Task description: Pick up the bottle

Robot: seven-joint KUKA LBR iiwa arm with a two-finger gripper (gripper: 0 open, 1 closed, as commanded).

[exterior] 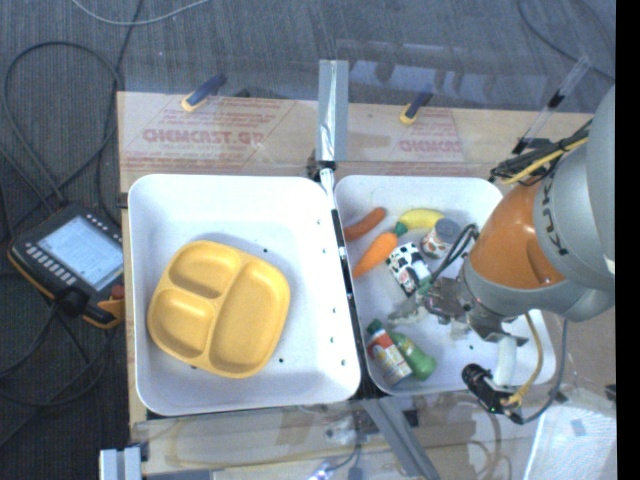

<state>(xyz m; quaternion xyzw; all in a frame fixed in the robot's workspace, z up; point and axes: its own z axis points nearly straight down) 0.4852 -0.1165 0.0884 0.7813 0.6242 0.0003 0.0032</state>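
bottle [397, 353] in right bin, gripper [428, 301] above

A robotics lab: two shallow white plastic bins [240, 190] sit on a desk [150, 148] at frame centre, a black-and-orange handheld control pendant [72, 260] lies at left, and loose black cables [40, 98] trail across grey carpet [420, 8] above.

Even, diffuse overhead light is washing the two shallow white plastic bins [240, 193] bright, nearly bleaching their floors. My grey arm with its orange band [520, 248] is casting only a soft, faint shadow beneath me. The yellow divided plastic tray [220, 308] is showing gentle shading in its hollows. The dark carpet [60, 48] is looking grainy, and everything is reading slightly soft.
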